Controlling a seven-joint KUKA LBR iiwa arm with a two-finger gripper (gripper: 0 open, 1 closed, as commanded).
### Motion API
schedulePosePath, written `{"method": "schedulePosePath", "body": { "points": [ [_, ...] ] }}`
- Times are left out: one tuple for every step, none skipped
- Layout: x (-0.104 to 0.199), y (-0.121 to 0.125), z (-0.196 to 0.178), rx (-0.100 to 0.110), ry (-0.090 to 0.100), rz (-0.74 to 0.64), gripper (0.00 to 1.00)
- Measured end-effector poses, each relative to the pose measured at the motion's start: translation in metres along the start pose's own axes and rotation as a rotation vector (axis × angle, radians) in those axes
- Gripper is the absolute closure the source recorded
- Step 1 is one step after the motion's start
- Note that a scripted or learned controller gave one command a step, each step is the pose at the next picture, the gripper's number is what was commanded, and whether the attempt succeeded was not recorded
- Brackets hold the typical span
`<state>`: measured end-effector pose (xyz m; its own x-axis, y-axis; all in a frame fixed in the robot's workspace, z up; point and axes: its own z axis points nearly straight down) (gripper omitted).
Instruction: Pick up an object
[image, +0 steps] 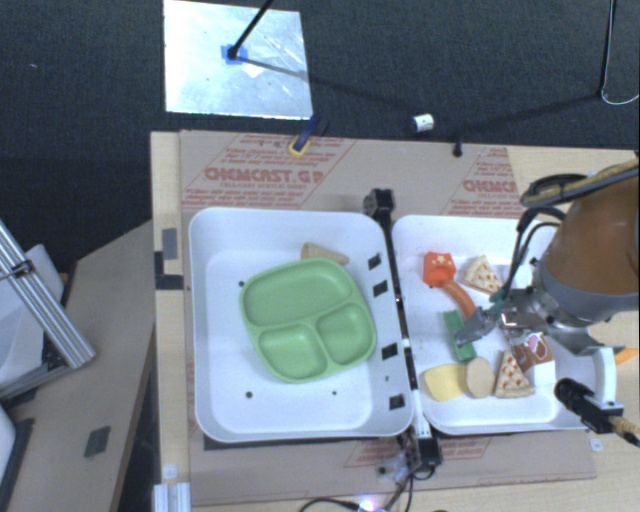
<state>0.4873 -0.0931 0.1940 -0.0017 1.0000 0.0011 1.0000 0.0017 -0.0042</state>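
The right bin holds several toy foods. Among them are an orange-red piece, a pizza slice, a green block, a yellow piece, a tan round piece and a second pizza slice. My gripper reaches in from the right and hangs low over the middle of this bin. It sits right at the green block and partly covers it. The grey arm with its orange band hides the bin's right side.
The left bin holds a green divided plate with a tan wedge behind it. A black divider runs between the bins. A red-and-white toy lies under the wrist.
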Motion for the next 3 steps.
{"method": "schedulePosePath", "body": {
  "points": [
    [0.003, -0.005, 0.044, -0.001, 0.000, 0.001, 0.00],
    [0.004, 0.000, 0.087, -0.001, 0.000, 0.001, 0.00],
    [0.002, 0.003, 0.106, -0.016, -0.007, 0.002, 0.00]
  ]
}}
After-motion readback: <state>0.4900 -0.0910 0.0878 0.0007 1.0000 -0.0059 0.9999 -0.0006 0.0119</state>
